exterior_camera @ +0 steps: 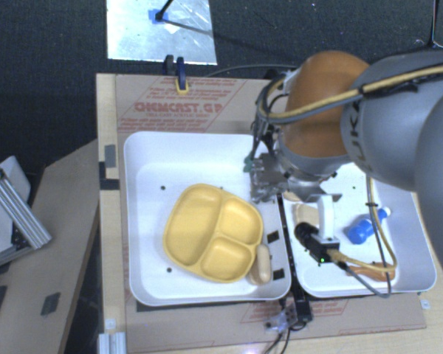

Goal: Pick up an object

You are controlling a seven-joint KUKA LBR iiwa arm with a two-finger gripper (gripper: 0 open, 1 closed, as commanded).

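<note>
**Gripper hung over the seam between the two bins**

Nearest you, in front of the gripper (269, 186), a small tan lump (261, 264) lay in the left bin (144, 198). It was close against the divider and touched the rim of the yellow divided plate (210, 231). That plate lay flat on the bin floor with its three compartments facing up. It was on the gripper's view-left and a little nearer the camera, with its far corner just beside the gripper.

On the gripper's view-right, the right bin (410, 260) held a blue piece (360, 231), which was apart from the gripper. A pale rounded thing (304, 214) lay just on the near side of the gripper, partly hidden by robot hardware.

The gripper itself hung over the strip where the two bins met, beneath the grey arm (406, 116) and its orange band (321, 102). From this angle you could not tell whether it was released or clenched.

Beyond the gripper, a cardboard sheet with red lettering (177, 108) lay under the bins' far edges. A blue-and-yellow clamp (179, 72) sat on that sheet's far edge. Farther still, a shiny square sheet (159, 21) lay on the dark floor.
</note>
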